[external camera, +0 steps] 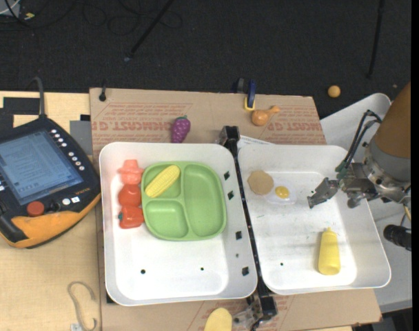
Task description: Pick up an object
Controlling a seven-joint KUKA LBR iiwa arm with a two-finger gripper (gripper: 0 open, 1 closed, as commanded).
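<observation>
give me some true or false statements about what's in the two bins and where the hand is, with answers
1. The corn cob lies in the green divided plate. True.
2. The yellow mustard bottle is in the left bin. False: it lies in the right bin.
3. The hand is above the right bin. True.
4. The hand has the fried egg between its fingers. False: the egg lies on the bin floor, apart from the hand.
5. The red and pink toy sits inside the green plate. False: it lies beside the plate, on its left.
</observation>
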